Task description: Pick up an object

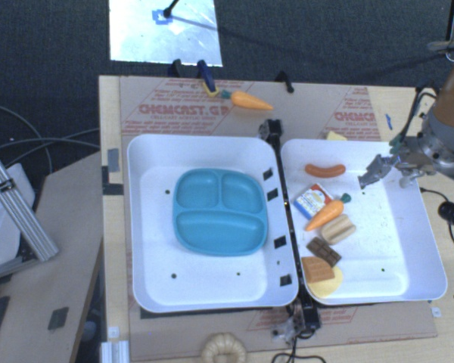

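The right bin point(408, 278) holds several toy foods: a sausage point(325, 170), a small printed packet point(312, 201), a carrot point(324, 214), a beige roll point(337, 229), a chocolate bar point(324, 252), a brown toast slice point(317, 268) and a yellow disc point(327, 284). My gripper point(388, 169) hovers over the right bin's upper right part, to the right of the sausage. Its fingers point(372, 174) stand apart with nothing between them.
The left bin point(155, 278) contains a blue divided plate point(216, 210). Another carrot point(246, 100) lies on the cardboard behind the bins, next to a blue clip point(206, 76). A pale ring point(223, 349) sits at the front edge. A cable point(450, 212) runs on the right.
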Motion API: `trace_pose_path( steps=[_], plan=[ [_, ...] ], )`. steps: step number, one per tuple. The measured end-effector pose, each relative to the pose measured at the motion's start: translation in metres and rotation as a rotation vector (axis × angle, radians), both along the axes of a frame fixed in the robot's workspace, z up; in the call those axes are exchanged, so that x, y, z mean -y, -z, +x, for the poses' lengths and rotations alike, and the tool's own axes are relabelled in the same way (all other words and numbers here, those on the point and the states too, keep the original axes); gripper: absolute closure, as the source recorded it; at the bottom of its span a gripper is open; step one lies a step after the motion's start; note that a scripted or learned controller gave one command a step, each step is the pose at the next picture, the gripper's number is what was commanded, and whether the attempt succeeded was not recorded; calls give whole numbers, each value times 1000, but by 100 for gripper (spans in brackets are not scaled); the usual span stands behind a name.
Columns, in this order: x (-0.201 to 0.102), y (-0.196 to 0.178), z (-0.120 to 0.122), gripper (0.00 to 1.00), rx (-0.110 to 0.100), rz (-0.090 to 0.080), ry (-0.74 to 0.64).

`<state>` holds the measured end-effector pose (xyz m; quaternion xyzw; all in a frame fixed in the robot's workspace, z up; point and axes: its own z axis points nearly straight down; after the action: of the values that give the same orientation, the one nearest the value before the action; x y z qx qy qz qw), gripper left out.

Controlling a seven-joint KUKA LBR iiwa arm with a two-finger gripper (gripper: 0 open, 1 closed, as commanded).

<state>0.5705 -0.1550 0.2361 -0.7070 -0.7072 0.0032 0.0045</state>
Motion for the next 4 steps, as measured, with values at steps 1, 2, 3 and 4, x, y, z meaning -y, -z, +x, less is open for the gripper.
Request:
trace_pose_path(
  steps=[1,2,3,4],
  plan=[
    [0,-7,2,0,12,-2,-3],
    [10,43,3,0,9,-2,-1],
    [7,105,1,0,8,-1,-1],
    [9,133,6,0,28,-6,0]
  ],
)
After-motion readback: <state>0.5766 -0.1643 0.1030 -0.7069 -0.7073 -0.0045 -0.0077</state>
